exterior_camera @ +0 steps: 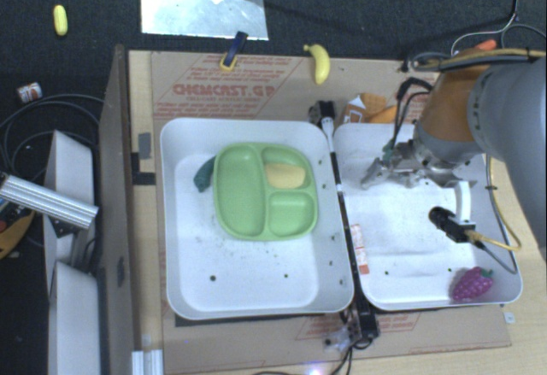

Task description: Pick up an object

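One claw [373,176] hangs over the right bin [410,275], fingers spread and holding nothing, purple grapes [472,284] well apart.

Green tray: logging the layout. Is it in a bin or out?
In. The green tray lies flat in the left bin.

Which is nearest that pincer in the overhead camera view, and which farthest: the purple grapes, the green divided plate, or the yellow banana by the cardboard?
From the pincer:
1. Green divided plastic plate, left bin.
2. Purple toy grape bunch, right bin's near corner.
3. Yellow toy banana, beyond both bins; close to the grapes' distance, roughly tied.
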Robot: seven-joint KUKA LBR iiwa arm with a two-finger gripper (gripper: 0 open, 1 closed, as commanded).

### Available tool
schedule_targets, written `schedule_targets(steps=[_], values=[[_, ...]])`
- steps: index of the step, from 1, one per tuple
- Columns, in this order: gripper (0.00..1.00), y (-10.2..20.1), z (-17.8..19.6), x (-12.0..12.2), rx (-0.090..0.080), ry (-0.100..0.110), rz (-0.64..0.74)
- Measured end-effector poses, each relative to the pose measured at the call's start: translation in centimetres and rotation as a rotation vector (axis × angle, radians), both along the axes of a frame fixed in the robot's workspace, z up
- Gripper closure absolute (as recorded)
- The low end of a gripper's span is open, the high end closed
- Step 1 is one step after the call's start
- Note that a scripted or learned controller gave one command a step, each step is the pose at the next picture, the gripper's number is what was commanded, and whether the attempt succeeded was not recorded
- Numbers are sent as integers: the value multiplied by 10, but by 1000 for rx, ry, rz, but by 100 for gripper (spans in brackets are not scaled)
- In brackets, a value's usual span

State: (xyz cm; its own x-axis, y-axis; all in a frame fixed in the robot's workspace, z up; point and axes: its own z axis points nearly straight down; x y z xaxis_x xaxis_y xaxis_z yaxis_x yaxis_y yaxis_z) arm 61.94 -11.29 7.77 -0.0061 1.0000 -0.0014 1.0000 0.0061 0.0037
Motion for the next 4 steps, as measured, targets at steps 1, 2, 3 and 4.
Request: schedule_targets(steps=[1,2,3,4], values=[[0,-25,87,51,-2,-9,0],[0,-44,73,50,-1,0,-6],[0,-64,61,33,0,2,-6],[0,-72,86,-31,1,5,-8]])
